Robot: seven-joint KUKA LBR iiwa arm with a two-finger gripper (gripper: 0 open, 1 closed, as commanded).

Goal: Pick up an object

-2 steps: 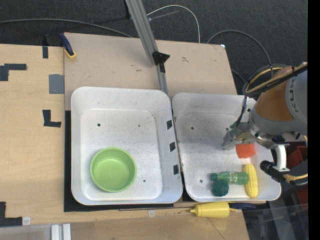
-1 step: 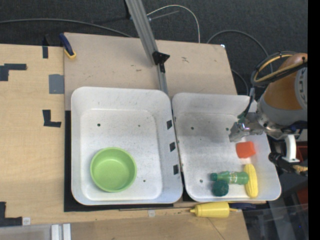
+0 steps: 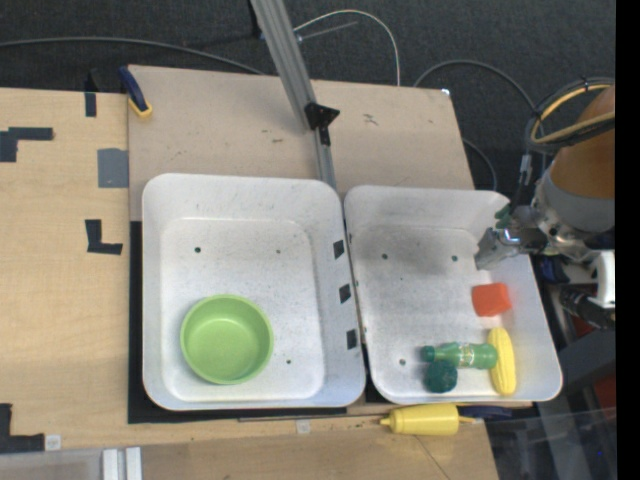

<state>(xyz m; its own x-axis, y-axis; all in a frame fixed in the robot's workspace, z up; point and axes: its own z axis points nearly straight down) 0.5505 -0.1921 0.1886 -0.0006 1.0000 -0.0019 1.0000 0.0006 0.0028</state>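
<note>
Bins stand side by side on the bench (image 3: 230,128), two shallow white ones. The left bin (image 3: 165,208) holds a green bowl (image 3: 227,339) in its near left part, standing upright with the opening up. The right bin (image 3: 400,218) holds four small things, all in its near right part. An orange block (image 3: 491,299) lies close to the right wall. Nearer to the front edge lies a green bottle (image 3: 460,355) on its side, and just in front of its left end is a dark green round piece (image 3: 440,376); if the two touch, I cannot tell. A yellow banana-shaped thing (image 3: 502,360) lies just right of the bottle, touching or almost touching its end.

The gripper (image 3: 497,239) is at the right wall of the right bin, on the far side of the orange block and apart from it. The picture is too small and blurred here to say whether the pincer is apart or together. Nothing can be seen between its parts. Above it is the grey arm with the orange band (image 3: 585,163) at the right edge.

A yellow bottle-like thing (image 3: 424,420) lies on the bench outside the right bin, just at its near edge. A grey metal pole (image 3: 290,58) slants over the bench from the far side, down to the gap between the bins.
</note>
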